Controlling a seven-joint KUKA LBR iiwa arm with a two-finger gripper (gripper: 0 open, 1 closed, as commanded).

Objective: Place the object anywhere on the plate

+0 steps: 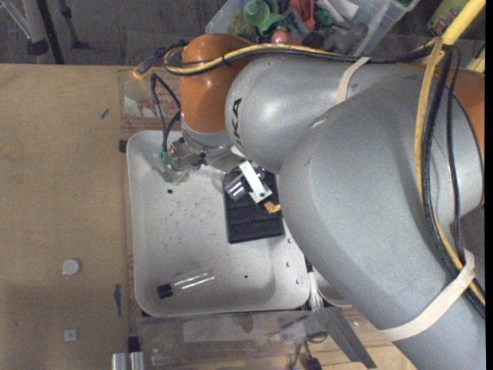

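End effector (176,168) at bin (154,237) upper-left corner | grip state unclear | tube (185,282) near lower edge

You're in a robotics lab: beside the white bin (192,245) lies bare plywood bench (62,168), and beyond the bin sits a clear tub of bright plastic toys (370,10)

One white bin (146,230) on show here, and in it one clear tube (189,280) with one black cap (164,290). Out on the bench sits one small grey disc (70,267). Up top there's one clear crate (362,14) of coloured toys, too jumbled to count.
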